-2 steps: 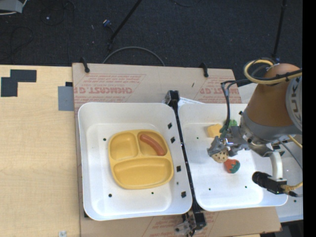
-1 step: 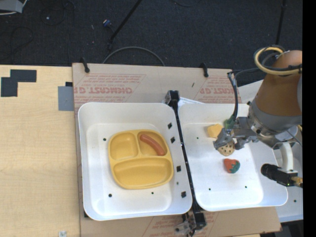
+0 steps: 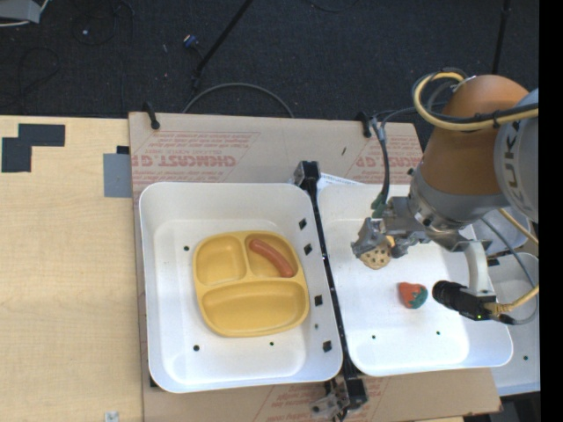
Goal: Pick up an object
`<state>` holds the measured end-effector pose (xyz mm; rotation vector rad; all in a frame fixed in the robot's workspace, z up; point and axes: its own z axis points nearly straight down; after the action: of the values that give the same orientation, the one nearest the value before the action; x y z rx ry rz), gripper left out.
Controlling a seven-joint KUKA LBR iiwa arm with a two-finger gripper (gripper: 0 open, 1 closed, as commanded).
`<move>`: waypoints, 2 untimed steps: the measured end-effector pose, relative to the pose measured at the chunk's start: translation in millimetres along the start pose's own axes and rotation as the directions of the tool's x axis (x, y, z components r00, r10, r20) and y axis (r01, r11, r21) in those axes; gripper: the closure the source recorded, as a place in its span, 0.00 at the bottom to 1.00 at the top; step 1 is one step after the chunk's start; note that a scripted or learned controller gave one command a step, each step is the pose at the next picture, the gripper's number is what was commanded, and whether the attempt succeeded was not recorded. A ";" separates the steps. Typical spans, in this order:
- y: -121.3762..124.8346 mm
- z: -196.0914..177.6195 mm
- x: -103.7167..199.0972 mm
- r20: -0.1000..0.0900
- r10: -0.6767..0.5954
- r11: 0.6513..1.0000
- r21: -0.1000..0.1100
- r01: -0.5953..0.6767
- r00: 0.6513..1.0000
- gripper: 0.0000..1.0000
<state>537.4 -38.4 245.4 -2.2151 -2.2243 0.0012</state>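
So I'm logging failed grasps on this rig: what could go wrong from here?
The gripper sits right over a small tan dotted piece, near the divider between the bins; a slightly off close could just nudge it away. The red and green toy lies close by, so a sweep might knock it. Whether the piece is actually gripped can't be seen.

Bright, even overhead light w/ soft shadows; white bins [image 3: 167, 236] near glare; floor dim; pic slightly soft.
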 end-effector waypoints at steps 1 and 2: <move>14.3 6.8 42.0 0.000 0.001 1.000 0.001 -0.001 1.000 1.00; 15.7 15.5 100.2 0.000 0.000 1.000 0.002 0.000 1.000 1.00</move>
<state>552.7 61.9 230.0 -2.2139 -2.2235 0.0044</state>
